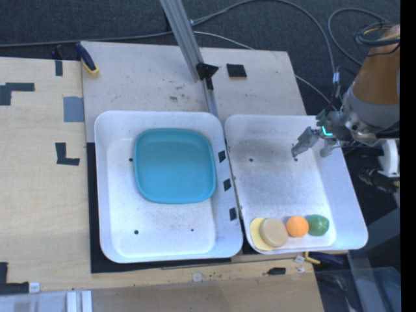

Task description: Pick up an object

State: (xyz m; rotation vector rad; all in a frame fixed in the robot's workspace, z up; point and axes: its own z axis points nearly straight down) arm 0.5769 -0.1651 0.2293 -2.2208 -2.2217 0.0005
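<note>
A: Left bin (pixel 110 174): contents?
B: One turquoise plate (pixel 174 165), square with rounded corners, lying flat in the upper middle of the bin. White floor bare around it, with a few dark specks.

A: Right bin (pixel 344 194)?
B: Four small items crowded along the near edge. From the left: a pale yellow disc (pixel 255 234), a tan round piece (pixel 274 232) lying partly on top of it, an orange ball (pixel 297 227) touching the tan piece, and a green round object (pixel 318 224) just beside the ball. The floor of this bin is scuffed grey.

A: Gripper?
B: Gripper (pixel 300 147) sits over the upper right part of the right bin, well apart from the four items. Fingers slant down toward the left. Cannot tell whether they are open or closed. Nothing visible between them.

A: Arm?
B: Orange band (pixel 380 77) at the right, above the wrist.
</note>
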